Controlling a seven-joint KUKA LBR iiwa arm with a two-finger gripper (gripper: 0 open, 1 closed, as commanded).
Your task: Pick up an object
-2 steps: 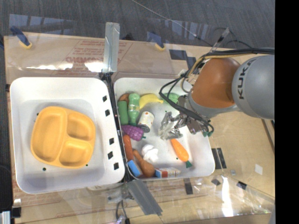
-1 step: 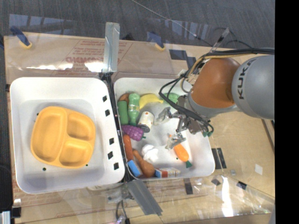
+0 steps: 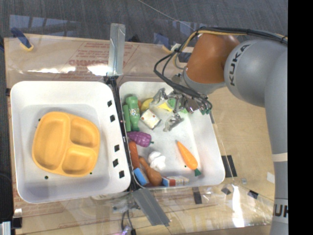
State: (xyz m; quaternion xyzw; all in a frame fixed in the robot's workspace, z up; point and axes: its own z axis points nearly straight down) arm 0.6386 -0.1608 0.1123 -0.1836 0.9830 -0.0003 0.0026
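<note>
Arm's tool [image 3: 172, 112] lowered into the right bin [image 3: 210, 146], just above the white block [image 3: 150, 119]; whether its jaws are wide or narrow cannot be told. Nothing visibly gripped. Carrot [image 3: 187, 155] lies below-right of the block. Judged: approach under way, grasp and lift remaining.

Dark grey carpet [image 3: 58, 4] beyond cardboard-topped bench [image 3: 63, 58]

- Bench [image 3: 58, 58]: tan surface under clear plastic sheeting.
- Left shallow white plastic bin [image 3: 19, 146] sits toward bench's left edge.
- Right shallow white plastic bin [image 3: 208, 146] touching it, side by side, mid-bench.
</note>
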